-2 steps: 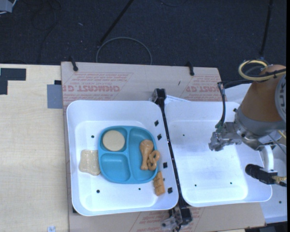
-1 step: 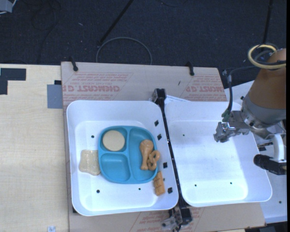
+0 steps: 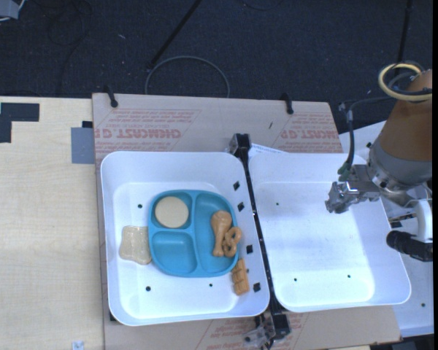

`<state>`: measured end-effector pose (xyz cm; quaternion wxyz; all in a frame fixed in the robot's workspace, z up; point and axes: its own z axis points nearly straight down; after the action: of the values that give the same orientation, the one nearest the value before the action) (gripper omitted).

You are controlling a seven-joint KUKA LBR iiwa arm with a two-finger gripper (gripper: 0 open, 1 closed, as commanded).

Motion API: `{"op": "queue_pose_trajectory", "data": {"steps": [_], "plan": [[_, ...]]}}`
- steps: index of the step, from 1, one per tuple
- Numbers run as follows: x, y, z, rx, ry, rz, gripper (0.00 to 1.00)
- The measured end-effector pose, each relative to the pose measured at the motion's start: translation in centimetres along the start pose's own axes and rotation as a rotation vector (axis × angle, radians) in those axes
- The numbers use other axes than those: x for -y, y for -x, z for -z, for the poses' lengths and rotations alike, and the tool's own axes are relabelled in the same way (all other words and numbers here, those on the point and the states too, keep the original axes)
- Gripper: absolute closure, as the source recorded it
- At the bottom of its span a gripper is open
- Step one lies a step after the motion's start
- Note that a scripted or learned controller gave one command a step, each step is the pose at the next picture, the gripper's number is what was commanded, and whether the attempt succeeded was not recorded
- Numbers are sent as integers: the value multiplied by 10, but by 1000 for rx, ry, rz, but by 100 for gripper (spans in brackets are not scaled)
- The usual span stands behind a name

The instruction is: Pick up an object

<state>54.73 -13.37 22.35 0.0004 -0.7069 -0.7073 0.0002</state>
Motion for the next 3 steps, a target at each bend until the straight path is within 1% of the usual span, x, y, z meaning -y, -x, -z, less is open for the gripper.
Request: {"op": "queue_pose_trajectory", "data": {"steps": [1, 2, 3], "plan": [[-5, -61, 1, -1, -2, 3, 100], [0, -104, -1, -1, -4, 3, 100], [1, -158, -10, -1, -4, 3, 100]]}}
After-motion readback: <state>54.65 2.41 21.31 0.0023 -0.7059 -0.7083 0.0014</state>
